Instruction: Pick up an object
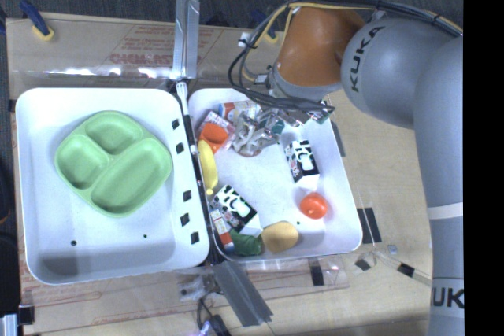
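Observation:
My gripper (253,130) reaches down into the far part of the right bin (342,204), below the orange wrist band. Beside it on the left lie an orange item (213,133) and a yellow banana (207,166). A black-and-white carton (302,159) lies just right of the gripper, with an orange-red ball (314,205) nearer the front. Another black-and-white carton (235,208), a green item (247,244) and a yellowish potato-like object (279,236) sit at the bin's front. I see nothing clearly held between the fingers.
The left bin (47,248) holds a green divided plate (114,161). A metal divider bar (186,35) runs between the bins at the back. The grey arm (402,83) spans the right side above the bench.

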